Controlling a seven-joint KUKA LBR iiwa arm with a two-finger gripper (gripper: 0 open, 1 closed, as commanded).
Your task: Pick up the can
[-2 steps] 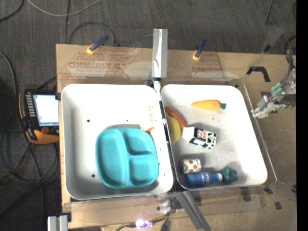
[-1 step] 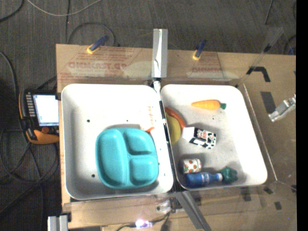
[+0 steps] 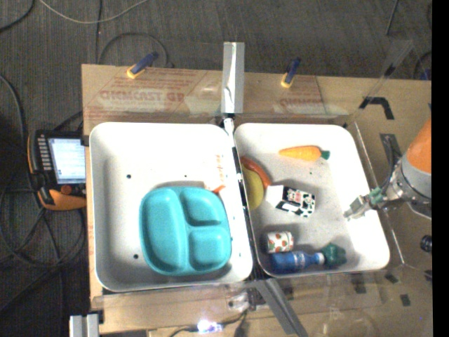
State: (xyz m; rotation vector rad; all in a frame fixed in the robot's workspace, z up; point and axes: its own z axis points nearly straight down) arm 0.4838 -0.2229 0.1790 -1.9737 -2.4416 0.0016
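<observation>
The can is small, white with red spots, and lies on its side near the front of the right bin. Just in front of it lies a blue bottle with a green cap. My gripper hangs over the right bin's right side, well to the right of the can and a little farther back, with nothing seen in it. The grey wrist and its orange band reach in from the right edge.
Also in the right bin are a carrot at the back, a white box with black patches in the middle and a yellow and orange fruit by the left wall. A teal divided plate lies in the left bin.
</observation>
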